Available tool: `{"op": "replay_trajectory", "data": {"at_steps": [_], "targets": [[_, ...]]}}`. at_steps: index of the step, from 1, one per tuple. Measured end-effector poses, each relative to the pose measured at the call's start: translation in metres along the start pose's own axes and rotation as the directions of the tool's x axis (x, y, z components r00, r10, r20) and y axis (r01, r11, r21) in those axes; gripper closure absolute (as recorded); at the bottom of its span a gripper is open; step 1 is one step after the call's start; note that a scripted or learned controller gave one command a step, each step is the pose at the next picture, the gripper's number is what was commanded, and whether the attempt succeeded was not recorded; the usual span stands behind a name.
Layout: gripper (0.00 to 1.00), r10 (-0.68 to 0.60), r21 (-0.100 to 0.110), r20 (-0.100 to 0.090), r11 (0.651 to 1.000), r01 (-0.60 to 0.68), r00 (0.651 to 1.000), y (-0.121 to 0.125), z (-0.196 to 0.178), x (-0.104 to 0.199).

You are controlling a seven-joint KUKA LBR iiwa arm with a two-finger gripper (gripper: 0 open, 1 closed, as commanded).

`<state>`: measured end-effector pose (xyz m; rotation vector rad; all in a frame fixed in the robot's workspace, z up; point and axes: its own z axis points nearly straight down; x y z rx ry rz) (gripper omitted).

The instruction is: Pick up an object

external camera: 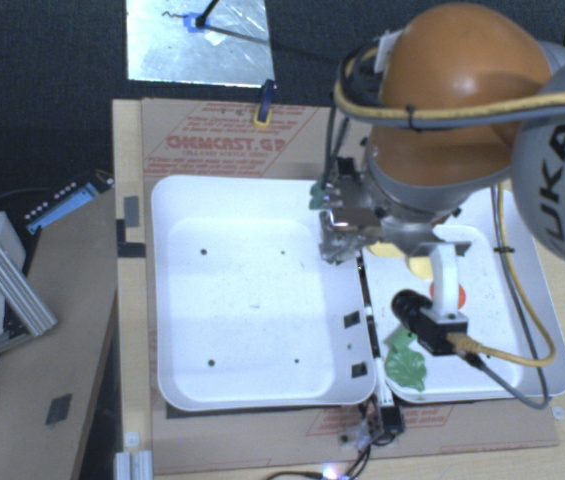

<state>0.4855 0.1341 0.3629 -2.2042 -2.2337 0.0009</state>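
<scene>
1. Two white bins are borne by the bench; the gripper (340, 230) is positioned over the divide between the left bin (177, 298) and the right bin (522, 313), near their far edges.
2. The step is judged to be the approach; no object is seen between the fingers, and their spacing cannot be told.
3. Candidate objects lie in the right bin: a green object (405, 360) at its near-left corner, and a yellow object (417, 264).
4. A descent onto one object is called for next.
5. Much of the right bin is hidden by the arm.
</scene>
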Motion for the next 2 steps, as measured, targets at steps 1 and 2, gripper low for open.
{"op": "replay_trajectory", "data": {"at_steps": [1, 2], "targets": [[1.0, 0.01, -0.02, -0.003, 1.0, -0.01, 1.0, 0.001, -0.133, -0.019], [1.0, 0.004, 0.005, 0.003, 1.0, -0.004, 1.0, 0.0, -0.029, 0.039]]}}
